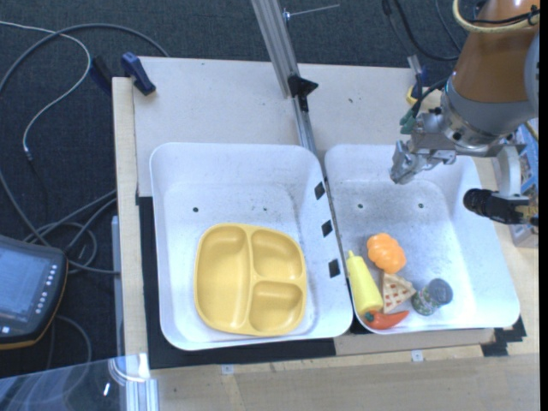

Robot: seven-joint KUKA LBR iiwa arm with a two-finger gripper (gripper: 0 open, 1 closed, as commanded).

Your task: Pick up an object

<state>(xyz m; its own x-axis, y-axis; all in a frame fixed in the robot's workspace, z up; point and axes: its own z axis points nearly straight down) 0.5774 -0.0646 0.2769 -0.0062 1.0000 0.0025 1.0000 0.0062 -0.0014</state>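
My gripper [402, 174] hangs over the far part of the right bin [479, 255], well above its floor, with nothing visible between its fingers. Near that bin's front lie an orange round toy [386, 251], a yellow bottle [364, 285], a pizza-slice toy [397, 294], a red piece [390, 319] and a small grey can [434, 295]. The gripper is clearly behind this cluster and apart from it.
The left bin [171, 178] holds a yellow divided plate [251, 278]. A metal pole [282, 41] slants up from between the bins. Black clips [326, 227] sit along the shared bin wall. Cables and a pendant [26, 294] lie on the floor at left.
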